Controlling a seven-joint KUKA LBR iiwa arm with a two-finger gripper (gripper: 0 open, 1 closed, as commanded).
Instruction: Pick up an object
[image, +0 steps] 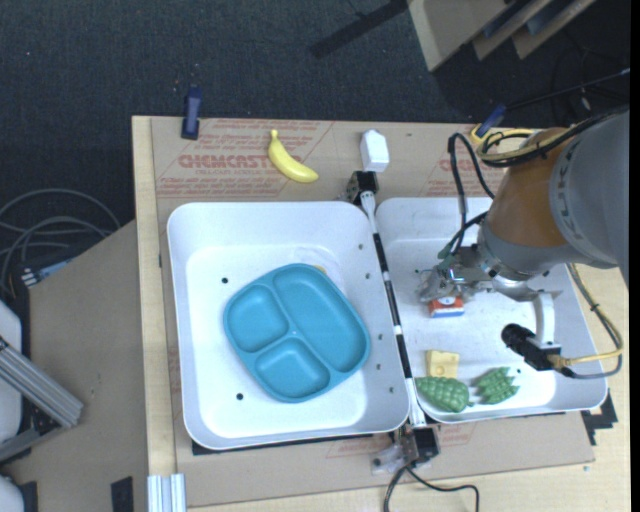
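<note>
While the grey arm with the orange band (545, 205) reaches in from 3 o'clock, its jaws (446, 283) sit low over the right white bin (420, 225), directly above a small red-and-white block (447, 307). Cannot tell whether the jaws are released or clenched; the wrist hides the tips and nothing shows between them, so I'm not calling it a grasp.

Likely target, judging by position: the small red-and-white block, lying on the bin floor near bin centre, at 6 o'clock of the jaws and touching or nearly so. It lies apart from the other items, so the approach is uncluttered.

Other candidates in the same bin:
- small yellow square piece (442, 362), near the 6 o'clock side
- green bumpy toy vegetable (443, 393), against the 6 o'clock rim
- green leafy toy piece (495, 384), just beside it at 3 o'clock

These 3 crowd the rim, so they look harder to straddle cleanly.

Left white bin (190, 230) holds a blue 3-compartment plastic tray (293, 331); broad and flat, a poor fit for 2 fingers. A yellow toy banana (290, 160) lies on the table (160, 400) outside both bins, at 12 o'clock of the left bin, off the work area.

Judgement: descent or closing stage, pick not confirmed. Risk: the block slides or tips when squeezed.
</note>
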